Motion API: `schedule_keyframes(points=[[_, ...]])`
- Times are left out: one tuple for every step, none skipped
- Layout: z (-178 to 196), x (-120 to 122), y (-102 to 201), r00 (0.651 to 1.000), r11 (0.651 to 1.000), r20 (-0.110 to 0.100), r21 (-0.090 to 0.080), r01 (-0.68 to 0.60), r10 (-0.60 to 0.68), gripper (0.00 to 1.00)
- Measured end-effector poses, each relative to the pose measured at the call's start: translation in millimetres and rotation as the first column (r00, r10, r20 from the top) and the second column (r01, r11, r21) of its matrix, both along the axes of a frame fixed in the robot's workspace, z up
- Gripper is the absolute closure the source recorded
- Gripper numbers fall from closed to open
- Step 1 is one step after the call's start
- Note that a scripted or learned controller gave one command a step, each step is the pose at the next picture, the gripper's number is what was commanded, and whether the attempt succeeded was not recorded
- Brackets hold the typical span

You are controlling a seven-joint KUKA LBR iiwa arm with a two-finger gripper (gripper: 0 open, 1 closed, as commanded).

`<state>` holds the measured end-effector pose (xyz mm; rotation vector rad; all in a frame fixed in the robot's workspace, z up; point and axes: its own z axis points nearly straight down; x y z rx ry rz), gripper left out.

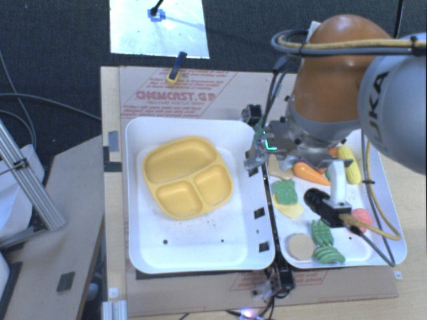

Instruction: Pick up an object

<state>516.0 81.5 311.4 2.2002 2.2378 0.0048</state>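
The gripper (pixel 259 153) hangs over the divide between the two bins; whether it is open or closed cannot be told. At its four o'clock, near it in the right bin (pixel 397 245), lies an orange carrot (pixel 311 173). A yellow tray (pixel 187 177) sits at its nine o'clock in the left bin (pixel 200 245).

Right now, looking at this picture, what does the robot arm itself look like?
The arm is a thick grey casing with dark lettering on its side, topped by a rounded orange band. Yellow and black cables run across the band and more trail below. The gripper is dark metal hardware with a small green light.
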Motion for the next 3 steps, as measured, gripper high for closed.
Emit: schedule_keyframes(points=[[-106.4,-32.0,-57.4,1.0,1.0,-0.015,-0.003,0.023,-0.023,0.0],[-90.2,-28.1,-53.4,1.0,1.0,-0.001,0.001,0.013,-0.013,1.0],[32.3,-27.6,-31.9,1.0,1.0,0.011,0.004,0.009,-0.009,1.0]])
